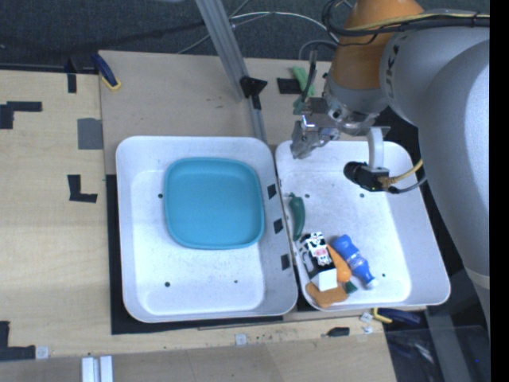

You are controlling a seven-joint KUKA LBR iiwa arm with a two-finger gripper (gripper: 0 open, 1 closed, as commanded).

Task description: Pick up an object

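Note:
My gripper (305, 145) hangs over the far left corner of the right bin (398, 213), with nothing visible between its fingers. Near the bin's front left lie a blue bottle-like object (353, 262), an orange piece (330, 291), a small black and white toy (317, 249) and a white block (324, 278), all bunched together. A dark green object (297, 212) lies along the bin's left wall, below the gripper. The left bin (143, 237) holds a teal square plate (213, 202).
A grey metal pole (231, 46) slants down to the bench behind the bins. Cables (382, 177) and a black fitting hang from the arm over the right bin's back. The big grey arm body (453, 94) fills the right side.

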